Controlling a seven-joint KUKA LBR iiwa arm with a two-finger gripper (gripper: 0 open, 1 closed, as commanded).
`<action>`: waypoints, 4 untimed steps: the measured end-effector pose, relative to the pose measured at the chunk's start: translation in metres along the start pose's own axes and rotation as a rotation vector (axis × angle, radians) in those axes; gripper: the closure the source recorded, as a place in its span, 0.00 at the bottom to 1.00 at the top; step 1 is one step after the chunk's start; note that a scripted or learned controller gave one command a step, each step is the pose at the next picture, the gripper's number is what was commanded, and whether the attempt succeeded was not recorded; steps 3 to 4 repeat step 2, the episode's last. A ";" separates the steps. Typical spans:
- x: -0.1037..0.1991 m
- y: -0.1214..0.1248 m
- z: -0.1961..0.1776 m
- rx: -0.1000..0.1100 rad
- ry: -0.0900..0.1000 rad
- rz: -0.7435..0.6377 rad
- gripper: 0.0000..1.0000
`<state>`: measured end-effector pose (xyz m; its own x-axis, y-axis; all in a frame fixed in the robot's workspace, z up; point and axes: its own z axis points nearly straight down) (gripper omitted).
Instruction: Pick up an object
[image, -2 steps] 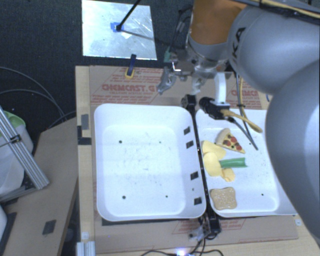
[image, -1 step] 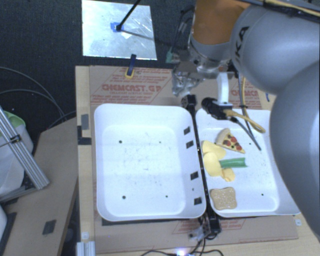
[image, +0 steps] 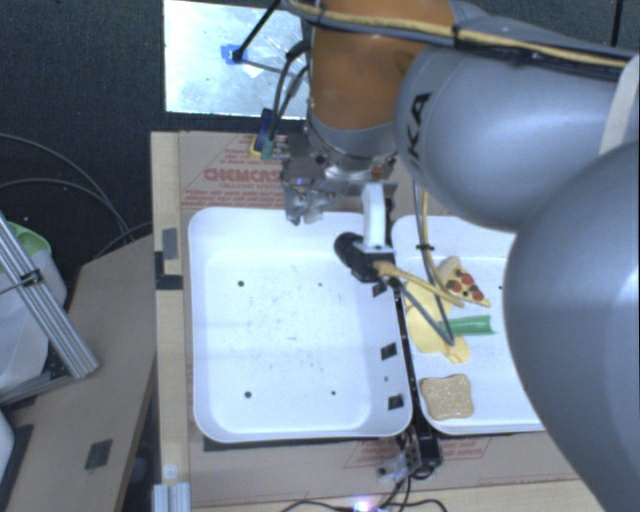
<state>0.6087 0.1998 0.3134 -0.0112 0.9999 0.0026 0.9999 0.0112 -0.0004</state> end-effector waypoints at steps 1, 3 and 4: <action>-0.028 -0.052 0.003 0.002 -0.003 0.013 1.00; -0.071 0.025 0.098 0.000 -0.005 0.015 1.00; -0.071 0.025 0.098 0.000 -0.005 0.015 1.00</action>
